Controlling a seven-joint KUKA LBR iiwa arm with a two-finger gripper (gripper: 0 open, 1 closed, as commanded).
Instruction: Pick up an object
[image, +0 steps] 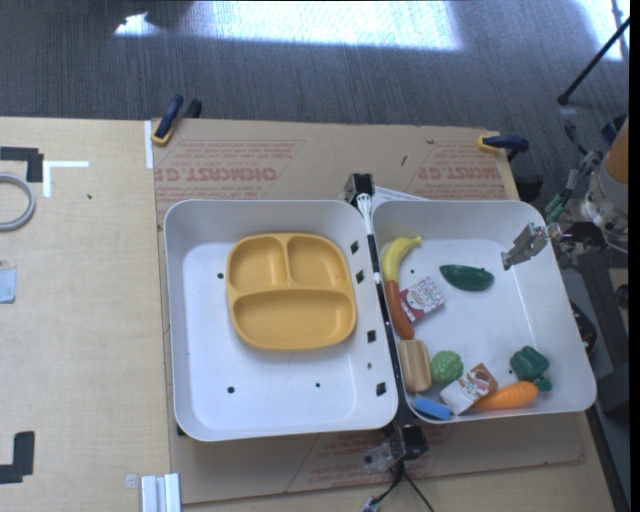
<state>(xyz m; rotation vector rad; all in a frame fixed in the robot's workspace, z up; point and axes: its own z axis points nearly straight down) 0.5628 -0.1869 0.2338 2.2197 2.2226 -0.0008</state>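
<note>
- Grey metal hand (524, 245) hangs over the right rim of the right bin (560, 300). It's gripping nothing as far as I can see, and I honestly can't tell whether it's spread or clenched.
- Closest thing to the hand is a dark green pepper-looking piece (467, 277), just left of it and a bit lower in the view, lying flat on the bin floor, not touching the hand.
- Further left of the hand: a yellow banana (397, 255) up against the bin's left wall, with a red sausage (399, 310) below it and a small red-and-white packet (426, 297) right beside that.
- Well below the hand, along the bin's near end: a bread roll (415, 365), a green broccoli-ish lump (447, 366), a blue piece (432, 408) in the corner, another small packet (469, 388), an orange carrot (508, 396) and a dark green chunk (529, 362) just above the carrot.
- Way off to the hand's left, the left bin (200, 380) holds a yellow divided plate (291, 292), three compartments, sitting upright.
- Both bins sit on a sheet of cardboard (230, 165) on the tabletop (80, 330).
</note>
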